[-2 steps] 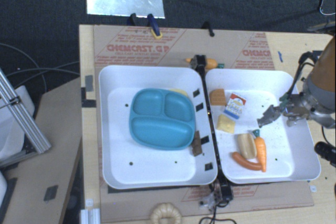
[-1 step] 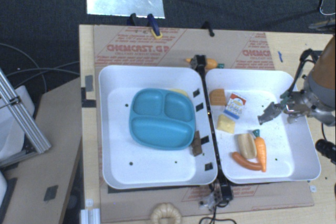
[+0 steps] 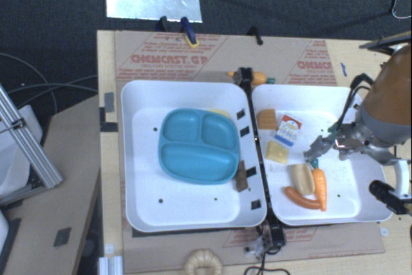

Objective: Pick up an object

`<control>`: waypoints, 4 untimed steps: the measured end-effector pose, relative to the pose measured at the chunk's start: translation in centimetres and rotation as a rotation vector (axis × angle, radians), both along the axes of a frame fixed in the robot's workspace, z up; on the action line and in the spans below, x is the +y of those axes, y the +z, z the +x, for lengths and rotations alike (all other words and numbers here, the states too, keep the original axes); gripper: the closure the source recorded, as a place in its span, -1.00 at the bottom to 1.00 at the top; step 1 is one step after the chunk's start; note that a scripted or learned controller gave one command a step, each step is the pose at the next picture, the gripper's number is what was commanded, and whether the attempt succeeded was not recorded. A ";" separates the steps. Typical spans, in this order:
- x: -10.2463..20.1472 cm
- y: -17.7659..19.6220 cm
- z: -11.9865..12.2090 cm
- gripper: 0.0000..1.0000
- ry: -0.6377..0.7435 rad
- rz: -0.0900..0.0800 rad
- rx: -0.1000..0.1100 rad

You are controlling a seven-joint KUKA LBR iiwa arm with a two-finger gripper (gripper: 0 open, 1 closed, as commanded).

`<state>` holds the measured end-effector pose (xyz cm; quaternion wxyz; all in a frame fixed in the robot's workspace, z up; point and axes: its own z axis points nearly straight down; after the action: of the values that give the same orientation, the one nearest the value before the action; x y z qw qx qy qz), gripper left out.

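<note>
- The arm (image 3: 386, 100) comes in at the right edge of the frame and hangs over the right bin (image 3: 347, 96), which holds all the small pieces; that is the bin to work in.
- The left bin (image 3: 138, 158), mid-frame, carries only a blue divided plate (image 3: 196, 145), too broad for this claw, so I would leave it.
- The claw (image 3: 317, 152) sits at centre right, just above the carrot (image 3: 320, 187). I cannot tell whether it is released or clenched, and nothing shows between its tips.
- The carrot, lower right, touches a bread roll (image 3: 301, 178) and a sausage (image 3: 302, 198); closing across its narrow width should avoid snagging both.
- Further up lie a cheese wedge (image 3: 277, 152), a small printed packet (image 3: 288, 129) and an orange block (image 3: 266, 119), more spread out and probably easier targets.
</note>
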<state>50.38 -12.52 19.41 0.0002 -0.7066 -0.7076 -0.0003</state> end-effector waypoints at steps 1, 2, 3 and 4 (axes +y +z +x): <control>-0.4 -4.6 -0.7 -1.00 -0.001 0.001 0.003; -0.3 -10.8 -0.9 -1.00 -0.001 0.000 0.002; -0.3 -11.0 -0.9 -1.00 -0.001 0.000 0.000; -0.3 -10.0 -0.8 1.00 -0.001 0.000 -0.001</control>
<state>49.55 -12.82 9.45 -0.0002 -0.7070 -0.7072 -0.0008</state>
